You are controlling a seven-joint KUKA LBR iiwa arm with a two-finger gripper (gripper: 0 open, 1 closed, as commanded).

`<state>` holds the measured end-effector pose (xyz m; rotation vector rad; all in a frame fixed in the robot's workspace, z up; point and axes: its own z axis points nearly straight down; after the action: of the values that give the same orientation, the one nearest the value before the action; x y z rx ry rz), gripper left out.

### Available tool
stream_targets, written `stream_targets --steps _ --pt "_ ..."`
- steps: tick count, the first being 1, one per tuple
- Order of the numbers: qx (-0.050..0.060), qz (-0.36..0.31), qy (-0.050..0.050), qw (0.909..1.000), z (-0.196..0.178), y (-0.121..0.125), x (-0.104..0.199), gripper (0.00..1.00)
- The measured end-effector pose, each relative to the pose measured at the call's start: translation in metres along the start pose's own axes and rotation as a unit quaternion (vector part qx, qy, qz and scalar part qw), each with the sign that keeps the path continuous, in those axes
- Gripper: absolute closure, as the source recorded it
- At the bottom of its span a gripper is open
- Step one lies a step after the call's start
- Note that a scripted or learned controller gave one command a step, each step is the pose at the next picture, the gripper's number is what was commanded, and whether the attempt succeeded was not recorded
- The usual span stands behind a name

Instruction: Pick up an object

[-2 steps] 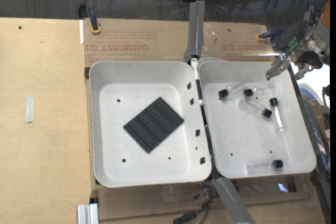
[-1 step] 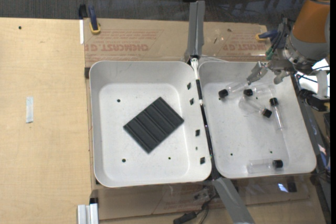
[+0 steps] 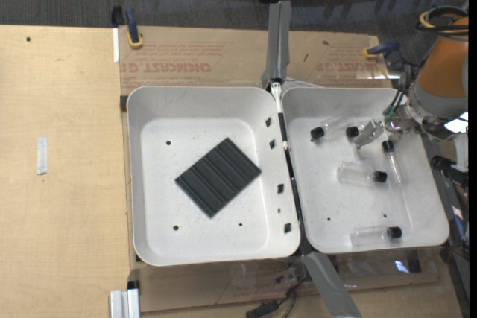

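The tool point(image 3: 370, 133) hangs over the right bin point(image 3: 417, 234), seemingly among clear vials point(image 3: 390, 160); its grip I cannot tell.

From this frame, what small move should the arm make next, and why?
Probably a short descent. The gripper hangs over the upper part of the right bin, among clear vials with black caps; one vial lies just beside it. Nothing visibly sits between the jaws, so lowering onto that vial seems the likeliest step.

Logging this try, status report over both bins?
End effector low in right bin, among clear vials. Nothing visibly held. Dark ridged pad alone in left bin.
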<state>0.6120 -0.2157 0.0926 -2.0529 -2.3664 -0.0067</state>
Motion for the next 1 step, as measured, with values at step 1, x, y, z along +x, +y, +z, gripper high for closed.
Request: stream_targets --steps 1 --pt "-0.002 0.001 -0.003 1.0000 -0.0104 0.0002 -0.0025 1.00"
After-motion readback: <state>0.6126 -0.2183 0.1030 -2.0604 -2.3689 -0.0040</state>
